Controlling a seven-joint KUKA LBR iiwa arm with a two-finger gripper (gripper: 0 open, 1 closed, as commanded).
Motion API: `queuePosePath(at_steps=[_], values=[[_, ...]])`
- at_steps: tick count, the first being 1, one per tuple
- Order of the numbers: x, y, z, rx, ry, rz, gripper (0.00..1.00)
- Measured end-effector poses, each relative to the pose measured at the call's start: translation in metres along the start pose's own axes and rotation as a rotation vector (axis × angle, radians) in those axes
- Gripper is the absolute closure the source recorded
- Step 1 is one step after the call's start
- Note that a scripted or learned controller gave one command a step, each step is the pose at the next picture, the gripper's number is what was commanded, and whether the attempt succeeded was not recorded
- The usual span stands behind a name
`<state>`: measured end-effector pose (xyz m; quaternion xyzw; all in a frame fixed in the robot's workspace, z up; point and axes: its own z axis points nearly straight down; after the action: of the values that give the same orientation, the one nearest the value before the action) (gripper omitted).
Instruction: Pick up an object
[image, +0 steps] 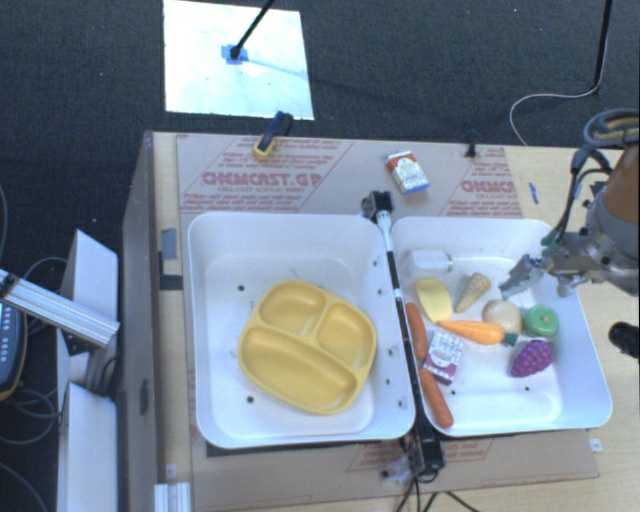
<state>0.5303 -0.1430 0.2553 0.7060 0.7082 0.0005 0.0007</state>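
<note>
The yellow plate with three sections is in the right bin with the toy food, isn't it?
Not quite. The camera view shows the yellow plastic plate with three sections lying in the left white bin by itself. The toy food, like the orange toy carrot, sits in the right white bin.

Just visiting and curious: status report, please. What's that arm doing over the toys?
Gripper over right bin, nothing held. Toy food untouched: carrot, grapes. Yellow tray in left bin.
</note>
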Motion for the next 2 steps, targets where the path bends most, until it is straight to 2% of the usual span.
queuePosePath(at_steps=[1,2], values=[[-0.007,0.022,0.155,-0.01,-0.003,0.001,0.0],[0.016,0.063,0.164,-0.016,-0.007,0.0,0.0]])
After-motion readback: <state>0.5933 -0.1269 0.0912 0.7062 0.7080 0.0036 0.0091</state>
